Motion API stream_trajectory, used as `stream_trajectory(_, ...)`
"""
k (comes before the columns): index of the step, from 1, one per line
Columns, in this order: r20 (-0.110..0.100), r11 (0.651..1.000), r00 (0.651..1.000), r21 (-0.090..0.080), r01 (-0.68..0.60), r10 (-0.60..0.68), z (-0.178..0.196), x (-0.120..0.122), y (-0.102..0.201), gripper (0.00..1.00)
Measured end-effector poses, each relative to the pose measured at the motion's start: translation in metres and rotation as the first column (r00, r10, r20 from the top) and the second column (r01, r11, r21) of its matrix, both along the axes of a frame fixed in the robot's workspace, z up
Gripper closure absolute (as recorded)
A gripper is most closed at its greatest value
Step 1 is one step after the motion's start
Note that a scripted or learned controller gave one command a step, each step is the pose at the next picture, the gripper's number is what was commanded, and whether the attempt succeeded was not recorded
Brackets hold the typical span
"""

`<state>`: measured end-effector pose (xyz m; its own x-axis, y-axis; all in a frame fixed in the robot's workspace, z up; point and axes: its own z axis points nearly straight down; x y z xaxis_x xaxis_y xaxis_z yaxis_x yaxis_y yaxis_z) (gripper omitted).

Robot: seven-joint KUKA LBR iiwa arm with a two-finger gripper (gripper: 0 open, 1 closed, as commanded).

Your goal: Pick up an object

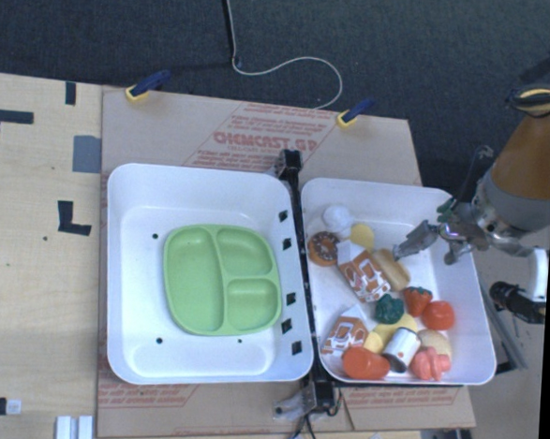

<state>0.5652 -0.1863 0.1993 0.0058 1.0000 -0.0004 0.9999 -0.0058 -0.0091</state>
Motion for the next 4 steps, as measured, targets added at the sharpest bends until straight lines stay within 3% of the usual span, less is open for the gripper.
stream_trajectory(1, -0.003, 1.000, 1.000, 0.005, -0.006, 0.006, -0.111, -0.068, 0.045, 0.00)
stream_trajectory(2, 0.005, 1.000, 1.000, 0.003, -0.007, 0.007, -0.096, -0.064, 0.043, 1.00)
stream_trajectory(3, 0.019, 1.000, 1.000, 0.003, -0.016, 0.016, 0.037, -0.080, 0.117, 1.00)
stream_trajectory(4, 0.010, 1.000, 1.000, 0.003, -0.017, 0.017, 0.054, -0.065, 0.200, 1.00)
